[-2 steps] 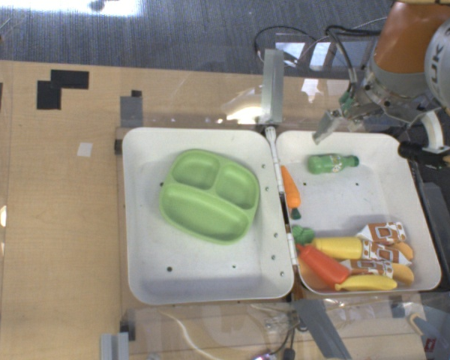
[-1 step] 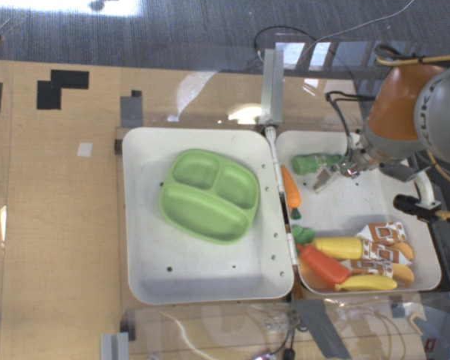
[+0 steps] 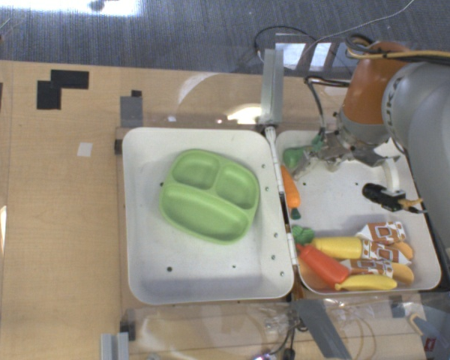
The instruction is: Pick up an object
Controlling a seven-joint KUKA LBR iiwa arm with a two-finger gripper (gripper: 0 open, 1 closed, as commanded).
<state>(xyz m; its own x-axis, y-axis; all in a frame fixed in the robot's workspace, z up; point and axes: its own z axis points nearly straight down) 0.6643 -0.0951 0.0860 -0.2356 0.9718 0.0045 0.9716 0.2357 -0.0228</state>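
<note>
Right bin (image 3: 337,201): hand (image 3: 315,154) at far left corner, grip state cannot be told, green toy (image 3: 294,157) just beside it; carrot (image 3: 290,189) along left wall; yellow banana (image 3: 340,247) near front.

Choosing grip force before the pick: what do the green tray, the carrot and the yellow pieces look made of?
Green tray: looks like moulded plastic, smooth with a soft sheen, rounded compartment walls.
Carrot: probably toy plastic, uniform orange with a green end; too small to judge texture.
Yellow pieces: likely plastic toy food, even saturated colour, smooth rounded shapes; could be rubbery, the look leaves it open.
</note>
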